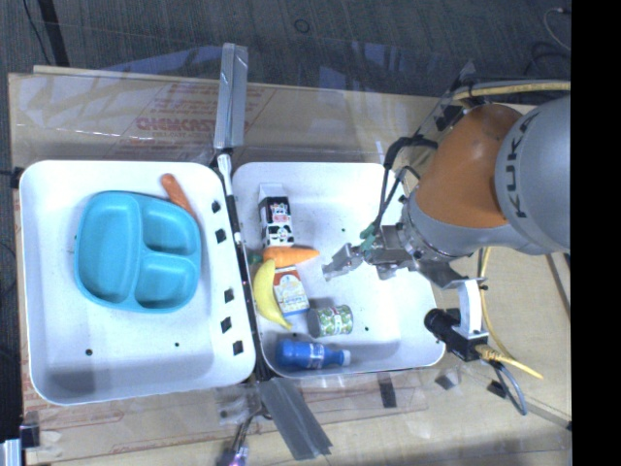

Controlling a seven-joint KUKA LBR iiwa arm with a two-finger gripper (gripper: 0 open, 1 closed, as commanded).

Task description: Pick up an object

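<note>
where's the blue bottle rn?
The blue bottle lies on its side at the right bin's near edge, just below the green can and banana.

Banana (267,294), carrot (291,256), can (333,320), bottle (310,356) clustered.

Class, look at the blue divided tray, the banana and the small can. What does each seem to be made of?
Blue divided tray: probably moulded plastic, matte; uniform colour, rounded compartments.
Banana: likely a plastic toy, smooth; even yellow skin, though real fruit cannot be ruled out.
Small can: probably metal with a printed label; pale end, green side.
</note>
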